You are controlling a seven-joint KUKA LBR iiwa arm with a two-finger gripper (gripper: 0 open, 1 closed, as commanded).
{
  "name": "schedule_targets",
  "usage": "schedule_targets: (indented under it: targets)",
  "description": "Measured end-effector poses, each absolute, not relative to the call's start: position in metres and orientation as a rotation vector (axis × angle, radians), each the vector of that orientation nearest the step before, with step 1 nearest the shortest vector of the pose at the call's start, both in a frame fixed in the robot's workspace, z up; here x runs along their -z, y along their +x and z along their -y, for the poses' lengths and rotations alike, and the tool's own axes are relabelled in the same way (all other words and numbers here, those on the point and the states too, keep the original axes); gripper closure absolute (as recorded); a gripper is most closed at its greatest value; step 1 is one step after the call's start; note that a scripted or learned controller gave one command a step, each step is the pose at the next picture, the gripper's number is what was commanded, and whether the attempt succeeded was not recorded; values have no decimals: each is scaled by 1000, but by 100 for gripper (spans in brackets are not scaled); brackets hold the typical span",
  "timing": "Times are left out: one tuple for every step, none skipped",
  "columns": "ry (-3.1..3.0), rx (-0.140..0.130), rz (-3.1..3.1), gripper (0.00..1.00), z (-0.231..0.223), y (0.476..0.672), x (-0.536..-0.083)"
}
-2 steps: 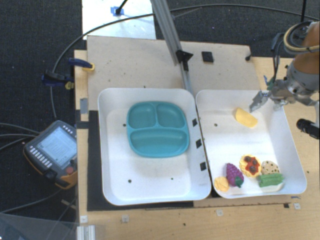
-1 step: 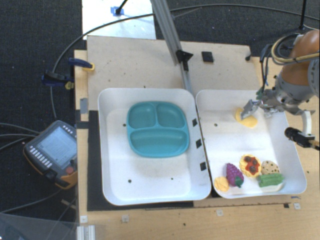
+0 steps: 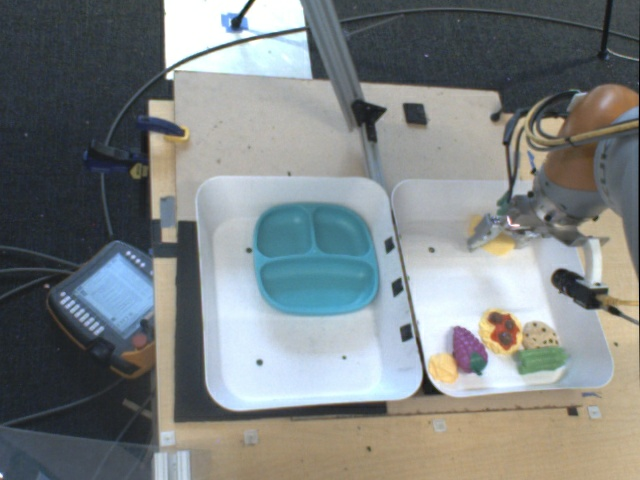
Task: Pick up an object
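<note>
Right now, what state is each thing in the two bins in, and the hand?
Teal divided plastic plate: flat, upright, in the left white bin.
Pale yellow toy piece: lying under the hand.
Purple toy grapes, pizza slice, green toy: clustered in the right bin's near corner.

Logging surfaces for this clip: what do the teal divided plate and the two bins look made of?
Teal plate: probably moulded plastic, matte, uniform colour, soft rounded dividers. Left bin and right bin: likely thin formed plastic, smooth white, rounded rims, faint sheen.
</note>
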State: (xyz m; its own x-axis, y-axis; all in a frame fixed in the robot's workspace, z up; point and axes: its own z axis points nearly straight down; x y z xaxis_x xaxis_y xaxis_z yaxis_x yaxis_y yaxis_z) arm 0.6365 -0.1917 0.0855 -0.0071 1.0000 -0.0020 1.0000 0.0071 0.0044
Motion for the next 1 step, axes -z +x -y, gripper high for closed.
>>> schedule_targets:
  targets:
    - [2204,-7,-2227,100,192,639,-100]
